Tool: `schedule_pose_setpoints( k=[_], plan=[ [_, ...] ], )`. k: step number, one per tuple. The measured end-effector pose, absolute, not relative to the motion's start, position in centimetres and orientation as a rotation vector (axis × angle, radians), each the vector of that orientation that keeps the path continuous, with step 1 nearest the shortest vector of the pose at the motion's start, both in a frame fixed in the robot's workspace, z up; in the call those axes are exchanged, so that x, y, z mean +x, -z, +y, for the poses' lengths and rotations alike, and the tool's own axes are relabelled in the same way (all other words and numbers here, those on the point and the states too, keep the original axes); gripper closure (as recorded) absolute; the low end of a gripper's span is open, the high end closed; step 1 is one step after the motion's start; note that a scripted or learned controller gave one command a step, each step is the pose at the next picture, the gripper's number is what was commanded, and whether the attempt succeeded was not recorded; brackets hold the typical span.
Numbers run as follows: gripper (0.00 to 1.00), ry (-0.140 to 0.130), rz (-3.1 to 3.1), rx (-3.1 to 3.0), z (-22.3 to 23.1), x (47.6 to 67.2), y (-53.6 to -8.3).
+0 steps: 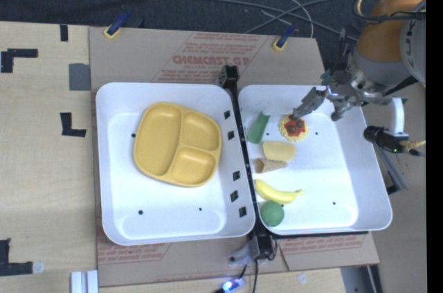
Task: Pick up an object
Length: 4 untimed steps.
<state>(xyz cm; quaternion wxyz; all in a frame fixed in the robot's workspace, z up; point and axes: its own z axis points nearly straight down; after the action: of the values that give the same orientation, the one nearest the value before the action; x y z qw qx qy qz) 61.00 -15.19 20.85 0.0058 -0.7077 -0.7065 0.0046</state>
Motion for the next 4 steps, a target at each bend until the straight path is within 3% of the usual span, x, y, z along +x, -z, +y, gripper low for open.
schedule_pose_setpoints(
  k=[1, 3, 4],
  plan=[
    [0.00, -0.002, -2.222, -2.219, -15.2, 61.3, -21.6],
    [0.00, -0.007, -2.220, -2.217, -14.0, 59.8, -11.1],
    [0.00, -0.002, -2.224, -2.221, -13.9, 59.8, -8.4]
  ],
)
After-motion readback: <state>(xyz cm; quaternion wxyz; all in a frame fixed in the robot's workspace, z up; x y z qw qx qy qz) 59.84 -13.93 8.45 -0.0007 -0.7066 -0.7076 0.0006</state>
